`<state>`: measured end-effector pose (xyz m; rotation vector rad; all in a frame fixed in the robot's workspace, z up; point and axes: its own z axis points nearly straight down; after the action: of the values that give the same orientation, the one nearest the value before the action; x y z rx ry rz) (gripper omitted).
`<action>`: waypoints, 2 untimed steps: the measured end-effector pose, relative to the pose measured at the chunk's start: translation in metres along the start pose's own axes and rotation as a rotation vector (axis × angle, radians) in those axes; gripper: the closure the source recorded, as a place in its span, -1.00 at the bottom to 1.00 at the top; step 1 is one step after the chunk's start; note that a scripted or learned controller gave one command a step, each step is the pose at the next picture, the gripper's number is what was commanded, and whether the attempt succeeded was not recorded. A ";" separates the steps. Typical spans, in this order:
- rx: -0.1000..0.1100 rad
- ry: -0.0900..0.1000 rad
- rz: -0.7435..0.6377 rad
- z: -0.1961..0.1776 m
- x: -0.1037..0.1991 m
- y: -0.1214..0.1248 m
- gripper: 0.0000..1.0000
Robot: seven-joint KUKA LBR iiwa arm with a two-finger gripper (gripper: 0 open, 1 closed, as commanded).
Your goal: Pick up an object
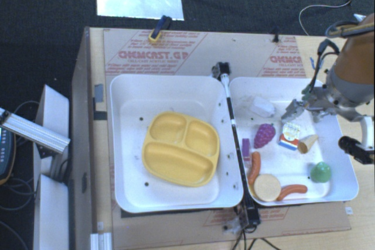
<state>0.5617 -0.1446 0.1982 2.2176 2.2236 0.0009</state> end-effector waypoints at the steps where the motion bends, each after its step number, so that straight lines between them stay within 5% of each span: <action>1: 0.002 0.001 -0.001 0.076 0.049 0.027 -1.00; 2: -0.002 0.000 0.001 0.113 0.041 0.021 -1.00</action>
<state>0.5827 -0.1035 0.0852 2.2174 2.2221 0.0035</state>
